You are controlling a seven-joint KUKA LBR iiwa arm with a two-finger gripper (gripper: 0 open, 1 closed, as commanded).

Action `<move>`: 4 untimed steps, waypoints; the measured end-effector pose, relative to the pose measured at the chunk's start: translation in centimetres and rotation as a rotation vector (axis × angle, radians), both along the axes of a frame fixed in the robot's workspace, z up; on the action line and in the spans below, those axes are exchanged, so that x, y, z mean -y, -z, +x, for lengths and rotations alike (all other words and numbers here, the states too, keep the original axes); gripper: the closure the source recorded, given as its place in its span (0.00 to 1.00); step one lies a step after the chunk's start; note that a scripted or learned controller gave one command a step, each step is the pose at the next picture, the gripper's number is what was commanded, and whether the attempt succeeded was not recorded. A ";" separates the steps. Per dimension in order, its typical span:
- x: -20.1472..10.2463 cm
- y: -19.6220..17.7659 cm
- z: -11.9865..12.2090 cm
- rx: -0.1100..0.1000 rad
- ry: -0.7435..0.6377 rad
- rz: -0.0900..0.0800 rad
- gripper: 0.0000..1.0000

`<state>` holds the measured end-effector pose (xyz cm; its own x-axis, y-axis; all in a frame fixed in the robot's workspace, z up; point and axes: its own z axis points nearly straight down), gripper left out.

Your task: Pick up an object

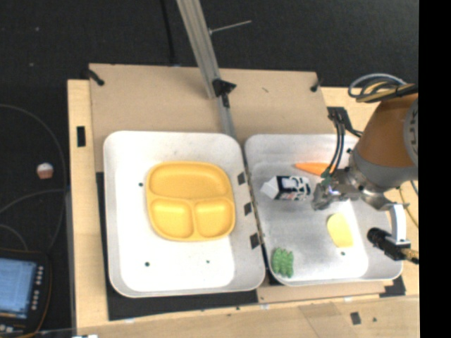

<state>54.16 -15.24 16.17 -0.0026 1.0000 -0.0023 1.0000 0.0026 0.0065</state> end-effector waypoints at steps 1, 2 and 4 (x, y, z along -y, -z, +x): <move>0.1 -5.4 0.2 0.002 0.000 0.000 1.00; -5.9 -5.7 2.3 -0.004 -0.006 0.003 1.00; -16.5 -5.0 5.2 -0.005 -0.005 0.004 1.00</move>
<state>59.41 1.22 21.17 -0.0078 1.0000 0.0014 1.0000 0.0078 0.0010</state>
